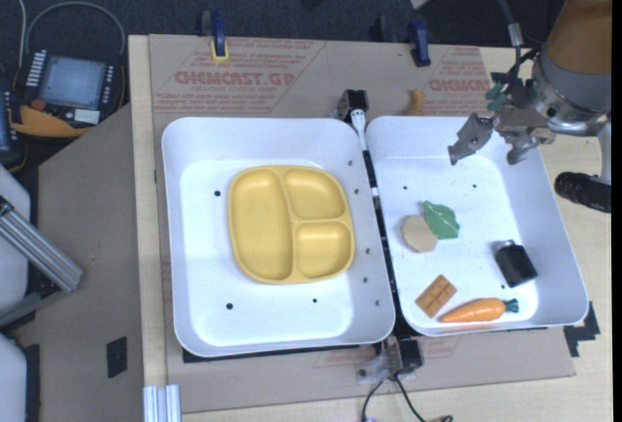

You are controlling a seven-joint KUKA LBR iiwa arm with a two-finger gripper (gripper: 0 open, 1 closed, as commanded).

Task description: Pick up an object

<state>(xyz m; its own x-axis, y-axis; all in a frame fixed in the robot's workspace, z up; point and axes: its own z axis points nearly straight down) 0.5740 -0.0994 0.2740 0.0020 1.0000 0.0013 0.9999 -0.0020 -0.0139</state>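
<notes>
Nothing is picked up yet: gripper (491,140) hovers over the right bin's (544,216) far end, fingers apart and empty, while carrot (473,311), cracker (435,295) and black block (515,263) lie untouched.

My arm (583,41) is grey with an orange band. Both bins are white: the left bin (194,303) carries a yellow divided plate (290,222). In the right bin (554,245), near the plate, lie a beige disc (420,235) with a green leaf (441,219), a black block (515,263), a brown waffled biscuit (434,295) and an orange carrot (474,311) with a green tip.
</notes>
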